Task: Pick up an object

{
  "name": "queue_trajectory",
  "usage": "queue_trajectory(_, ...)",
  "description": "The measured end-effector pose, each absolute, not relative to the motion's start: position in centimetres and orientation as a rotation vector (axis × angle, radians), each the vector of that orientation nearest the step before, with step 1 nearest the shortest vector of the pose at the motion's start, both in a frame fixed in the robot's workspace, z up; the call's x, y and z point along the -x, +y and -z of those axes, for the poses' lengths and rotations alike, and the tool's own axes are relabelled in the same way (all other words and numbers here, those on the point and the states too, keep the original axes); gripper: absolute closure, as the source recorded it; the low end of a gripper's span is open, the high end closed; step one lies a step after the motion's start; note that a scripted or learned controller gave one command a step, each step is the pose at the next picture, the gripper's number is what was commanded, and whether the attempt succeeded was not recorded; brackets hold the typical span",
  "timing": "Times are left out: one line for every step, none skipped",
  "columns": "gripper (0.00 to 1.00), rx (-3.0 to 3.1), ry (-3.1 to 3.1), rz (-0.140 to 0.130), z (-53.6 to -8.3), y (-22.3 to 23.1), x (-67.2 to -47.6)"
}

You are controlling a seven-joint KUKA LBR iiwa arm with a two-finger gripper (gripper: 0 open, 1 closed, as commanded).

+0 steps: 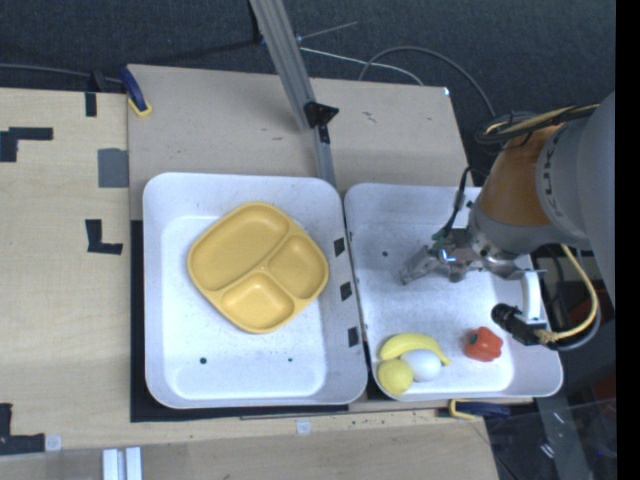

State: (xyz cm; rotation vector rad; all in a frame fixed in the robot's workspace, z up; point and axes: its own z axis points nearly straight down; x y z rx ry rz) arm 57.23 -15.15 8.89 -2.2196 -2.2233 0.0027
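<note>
1. At the right bin's (400,208) near edge sit a yellow lemon (394,376), a white egg-shaped object (426,366) and a curved banana (410,345), all touching.
2. A red pepper-like toy (484,344) lies just right of them.
3. Farther back, the gripper (415,268) hangs over bare bin floor, holding nothing; how far its fingers are parted cannot be told.
4. The left bin (160,268) holds a yellow three-compartment plate (258,266).

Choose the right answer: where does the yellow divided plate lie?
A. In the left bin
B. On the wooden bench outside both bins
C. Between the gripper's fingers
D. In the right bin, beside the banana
A: the yellow divided plate lies flat inside the left bin, apart from the gripper over the right bin.
</note>
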Motion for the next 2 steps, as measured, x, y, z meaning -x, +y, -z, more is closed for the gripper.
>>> queue_trajectory(1.00,2.218,-2.223,-0.002,-9.9,-15.1,-57.2)
queue_trajectory(1.00,2.221,-2.225,0.002,-14.2,-15.1,-57.7)
